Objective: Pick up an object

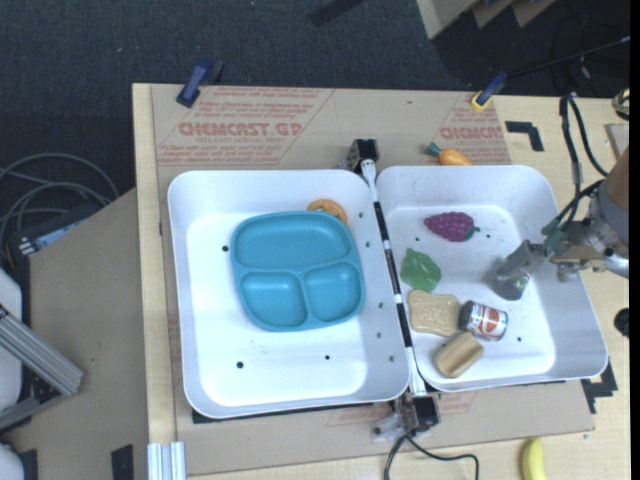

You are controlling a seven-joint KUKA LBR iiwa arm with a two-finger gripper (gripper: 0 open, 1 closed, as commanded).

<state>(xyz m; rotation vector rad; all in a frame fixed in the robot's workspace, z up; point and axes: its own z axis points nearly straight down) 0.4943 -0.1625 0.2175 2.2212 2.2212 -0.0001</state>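
The right bin [530, 193] holds a purple grape bunch [449, 226], a green leaf [420, 268], a tan slice of bread [433, 312], a red and white can [485, 320] lying on its side, and a tan roll [455, 354]. My gripper [513, 276] reaches in from the right and hangs low over the bin's right half, just up and right of the can. It touches none of the objects that I can see.
The left bin [200, 308] holds a blue divided plate [297, 268] with an orange ring-shaped piece [327, 208] behind it. A small carrot toy [450, 155] lies on the board behind the right bin. A yellow object [533, 458] sits at the front right.
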